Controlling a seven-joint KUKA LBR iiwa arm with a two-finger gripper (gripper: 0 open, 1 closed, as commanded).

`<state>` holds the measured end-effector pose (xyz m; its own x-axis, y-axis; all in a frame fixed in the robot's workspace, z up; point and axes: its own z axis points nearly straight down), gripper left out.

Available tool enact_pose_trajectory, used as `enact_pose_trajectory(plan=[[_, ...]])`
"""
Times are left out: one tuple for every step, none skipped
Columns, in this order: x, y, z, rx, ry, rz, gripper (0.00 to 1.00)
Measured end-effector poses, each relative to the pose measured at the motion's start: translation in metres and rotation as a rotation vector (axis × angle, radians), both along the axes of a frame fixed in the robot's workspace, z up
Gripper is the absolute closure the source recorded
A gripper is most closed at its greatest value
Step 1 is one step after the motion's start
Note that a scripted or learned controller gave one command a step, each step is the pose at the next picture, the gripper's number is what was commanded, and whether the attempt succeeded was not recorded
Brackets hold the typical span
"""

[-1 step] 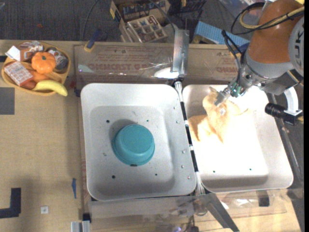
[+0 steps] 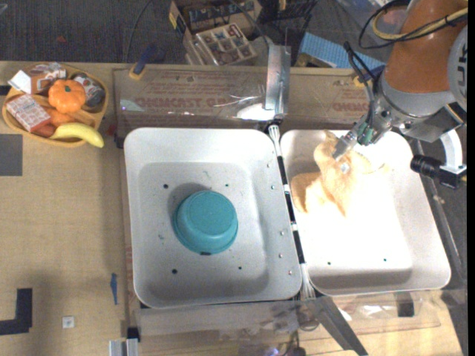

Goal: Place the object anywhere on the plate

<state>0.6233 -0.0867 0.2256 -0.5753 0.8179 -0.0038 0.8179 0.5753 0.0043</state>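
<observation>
**Listener:** What could go wrong from where things stand?

**Me:** I am watching from above. The arm reaches in from the right, and its gripper sits low over the far part of the right bin. Its tip touches a pale, yellowish, crumpled thing, which I take to be a cloth. The picture is washed out there, so I cannot tell how far the gripper is open, or whether it has any cloth in it. My worry is a lift that comes up with nothing, or with only a thin fold that slips free on the way across. A limp cloth could also drag over the ridge between the bins and snag.

**Listener:** Where does it have to go?

**Me:** To the left bin. In its middle sits a round teal dish, which I judge to be the plate named in the task, though it looks domed, perhaps upside down. If so, a cloth dropped on it may slide off.

**Listener:** So the cloth is not there yet?

**Me:** No. It lies in the right bin, near the wall next to the left bin, well apart from the dish.

**Listener:** Anything else holding things?

**Me:** At the bench's far left corner a small basket holds toy food: a banana, an orange pumpkin and some packets.
</observation>
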Motion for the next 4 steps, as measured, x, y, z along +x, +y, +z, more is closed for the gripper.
enact_pose_trajectory(plan=[[-0.010,0.042,0.007,-0.001,0.003,0.397,1.00],[-0.009,0.094,0.000,-0.002,0.002,0.795,1.00],[-0.023,0.142,-0.007,-0.002,0.002,0.956,1.00],[-0.031,0.192,0.006,-0.003,-0.002,0.962,1.00]])
